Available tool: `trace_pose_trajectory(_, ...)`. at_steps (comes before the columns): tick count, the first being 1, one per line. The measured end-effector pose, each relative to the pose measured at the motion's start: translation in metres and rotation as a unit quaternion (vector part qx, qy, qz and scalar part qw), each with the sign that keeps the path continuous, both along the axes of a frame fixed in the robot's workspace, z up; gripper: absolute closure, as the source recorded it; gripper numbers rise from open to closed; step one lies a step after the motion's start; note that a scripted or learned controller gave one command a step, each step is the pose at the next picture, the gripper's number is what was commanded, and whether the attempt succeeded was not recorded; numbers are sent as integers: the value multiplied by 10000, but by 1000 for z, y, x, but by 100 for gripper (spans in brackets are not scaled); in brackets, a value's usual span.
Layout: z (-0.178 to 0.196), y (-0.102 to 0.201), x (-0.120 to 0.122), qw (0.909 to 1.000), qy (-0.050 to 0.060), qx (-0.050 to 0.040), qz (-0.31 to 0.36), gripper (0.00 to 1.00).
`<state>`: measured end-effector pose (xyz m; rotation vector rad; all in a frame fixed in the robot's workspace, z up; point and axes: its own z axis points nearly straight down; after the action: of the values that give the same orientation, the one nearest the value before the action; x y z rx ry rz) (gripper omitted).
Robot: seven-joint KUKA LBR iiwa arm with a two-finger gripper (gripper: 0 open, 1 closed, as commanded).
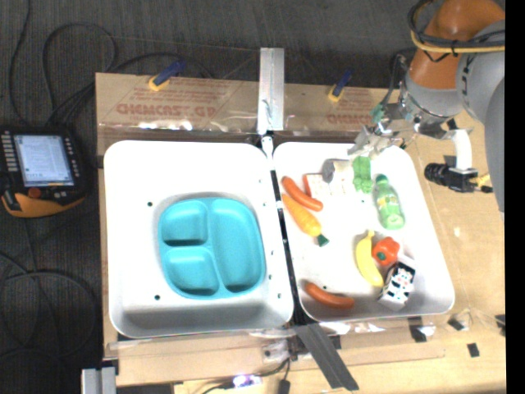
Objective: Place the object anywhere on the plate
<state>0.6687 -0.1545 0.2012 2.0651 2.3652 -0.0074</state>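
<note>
While the arm bends in from the upper right, its gripper hangs over the right bin's far edge; whether it is apart or together I cannot tell. Left, a blue plate sits in its bin. Toy food lies right: banana, carrot.

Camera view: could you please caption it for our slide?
Tool over right bin of toy food; teal plate waits in left bin.

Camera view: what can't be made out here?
- Gripper: small and blurred at the right bin's far edge; its state is unreadable.
- Pale green object under it: shape unclear, partly blurred.
- Arm: cut off by the right edge.
- Orange item: identity unclear behind the banana.
</note>
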Motion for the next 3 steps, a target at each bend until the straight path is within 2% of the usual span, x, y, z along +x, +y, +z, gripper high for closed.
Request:
trace_pose_trajectory(1,-43,35,-79,9987,8,28,512,100)
trace_pose_trajectory(2,-18,96,-122,9936,7,30,1130,100)
trace_pose_trajectory(3,-13,120,-111,9825,5,22,1862,100)
